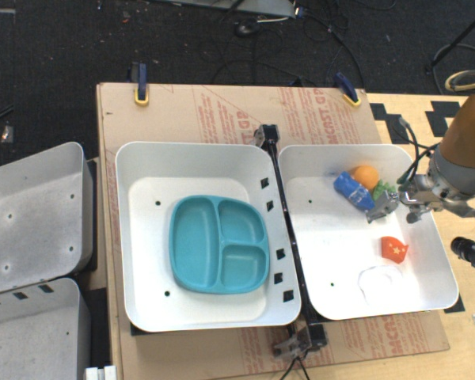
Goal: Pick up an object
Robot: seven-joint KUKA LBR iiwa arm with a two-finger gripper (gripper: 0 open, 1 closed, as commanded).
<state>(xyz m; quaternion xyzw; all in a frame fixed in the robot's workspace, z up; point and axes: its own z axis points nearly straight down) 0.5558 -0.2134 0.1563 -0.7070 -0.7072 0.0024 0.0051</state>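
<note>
- Camera view: the grey arm [457,165], with its orange band, comes in at the right edge over the right bin [427,287]
- The gripper [386,203] sits low at the bin's upper right part; whether its fingers stand apart or together cannot be told, since dark metal parts and clutter run together there, and nothing can be seen clearly held between them
- Just left of the gripper and touching or nearly touching it lies a blue block-like object [353,190], tilted at a slant
- Above and slightly left of the gripper, right behind the blue one, sits an orange ball [366,174]
- A small green object [384,189] shows just above the gripper tip, between the ball and the wrist; its shape is too small to tell
- Below the gripper, a little apart from it, lies a red-orange object [394,248] with a small pale mark on it, on the bin floor
- Further below, a faint clear ring-like outline [378,279] rests on the white floor
- Well to the left of the gripper, the left bin [134,172] holds a teal divided plate [219,245] with three compartments
- The bins rest on a brown cardboard sheet [222,109] with red printing, reversed and too broken to read surely; two blue-and-yellow clamps [141,83] pin its far edge
- Far left of the gripper, two more white trays [32,212] lie off the cardboard
</note>
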